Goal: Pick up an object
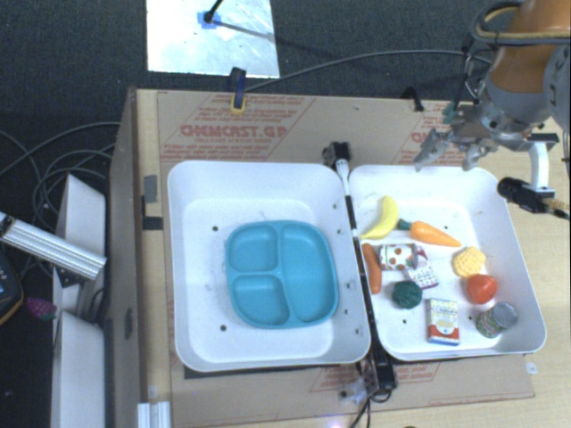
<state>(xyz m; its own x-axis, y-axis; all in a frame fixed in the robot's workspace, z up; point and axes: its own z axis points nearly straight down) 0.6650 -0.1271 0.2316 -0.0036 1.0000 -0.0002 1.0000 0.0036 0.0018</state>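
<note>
The tool (451, 152) hangs spread and empty above the far rim of the right bin (526, 266), with bare bin floor just under it. Cardboard covers the tabletop (268, 127) beyond. The left bin (192, 239) carries a blue divided tray (281, 272). The right one holds a banana (384, 218), carrot (434, 234), tomato (481, 287) and small carton (442, 320), clustered toward the near side.

Right bin (517, 239) crowded toward its near half, bare floor along far wall, divided blue tray (281, 272) filling left bin's (192, 203) middle
</note>
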